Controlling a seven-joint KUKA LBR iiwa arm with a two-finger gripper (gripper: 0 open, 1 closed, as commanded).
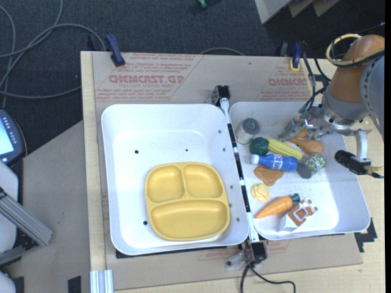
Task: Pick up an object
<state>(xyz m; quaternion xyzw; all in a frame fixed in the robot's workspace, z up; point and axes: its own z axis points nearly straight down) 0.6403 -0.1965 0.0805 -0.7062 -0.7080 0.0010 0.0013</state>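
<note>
Gripper, right of frame, low in the right bin over a corn cob; grip state cannot be told. Blue bottle and carrot below; yellow divided plate in left bin

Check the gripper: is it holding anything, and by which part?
Cannot tell. The gripper is down among the toys at the right bin's far end, by the corn; its tips are too cluttered to read.

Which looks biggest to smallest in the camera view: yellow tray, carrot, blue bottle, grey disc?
1. Yellow tray, by far.
2. Carrot and blue bottle: they look about alike, so I won't rank them.
3. Grey disc, smallest.
</note>
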